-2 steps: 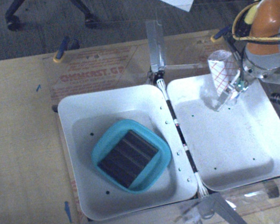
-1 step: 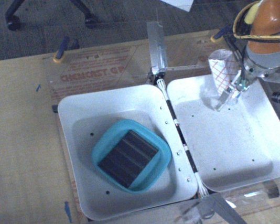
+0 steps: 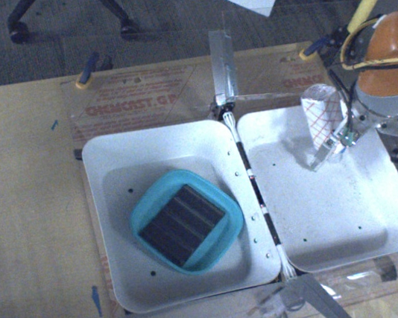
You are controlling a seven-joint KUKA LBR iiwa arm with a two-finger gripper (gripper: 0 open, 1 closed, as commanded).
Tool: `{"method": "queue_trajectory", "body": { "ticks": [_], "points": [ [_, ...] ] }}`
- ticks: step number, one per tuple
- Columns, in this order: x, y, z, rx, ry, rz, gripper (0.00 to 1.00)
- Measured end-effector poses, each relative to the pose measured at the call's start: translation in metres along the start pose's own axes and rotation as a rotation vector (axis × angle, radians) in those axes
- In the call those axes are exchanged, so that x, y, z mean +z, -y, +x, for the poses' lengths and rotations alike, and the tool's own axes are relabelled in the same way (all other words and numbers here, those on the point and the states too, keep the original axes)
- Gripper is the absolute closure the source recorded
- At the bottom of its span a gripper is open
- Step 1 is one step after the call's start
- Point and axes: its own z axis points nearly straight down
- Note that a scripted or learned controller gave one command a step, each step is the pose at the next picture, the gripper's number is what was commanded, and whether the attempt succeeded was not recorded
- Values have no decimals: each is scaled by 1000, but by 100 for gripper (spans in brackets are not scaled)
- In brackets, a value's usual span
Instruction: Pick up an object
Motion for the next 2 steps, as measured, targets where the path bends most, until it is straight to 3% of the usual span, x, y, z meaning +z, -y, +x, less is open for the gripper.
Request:
{"method": "queue_trajectory", "body": {
  "ticks": [1, 2],
  "points": [
    [-92, -57, 13, -147, 4, -3, 100],
    [-121, -77, 64, -144, 0, 0, 100]
  ]
}}
